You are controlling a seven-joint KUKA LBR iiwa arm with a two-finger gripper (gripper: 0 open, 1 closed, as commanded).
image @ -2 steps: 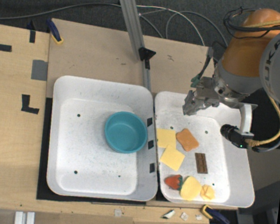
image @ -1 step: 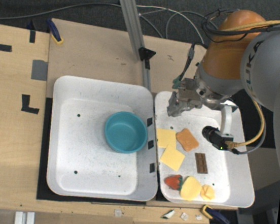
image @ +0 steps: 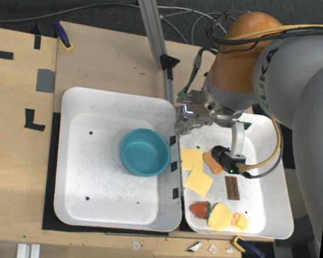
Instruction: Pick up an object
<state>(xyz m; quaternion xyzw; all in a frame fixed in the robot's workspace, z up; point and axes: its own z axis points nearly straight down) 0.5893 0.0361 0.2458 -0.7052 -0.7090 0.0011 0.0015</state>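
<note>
My gripper (image: 181, 124) hangs over the near-left part of the right bin (image: 266, 228), close to the wall shared with the left bin. Below it lie two pale yellow square slices (image: 192, 158) (image: 199, 182). An orange-brown piece (image: 211, 161) rests beside them, partly under a black part of the wrist. A brown bar (image: 233, 188) lies further right. At the front sit a red piece (image: 200, 208), a yellow lump (image: 219, 217) and a small yellow piece (image: 239, 222). A teal bowl (image: 144, 152) stands in the left bin (image: 75, 202). I see nothing held in the gripper.
The grey arm with its orange band (image: 246, 45) covers the back of the right bin. A slanted metal pole (image: 154, 30) rises behind the bins. Cables run along the back. Blue clamps sit at the bench's far left (image: 63, 36) and front right (image: 246, 246).
</note>
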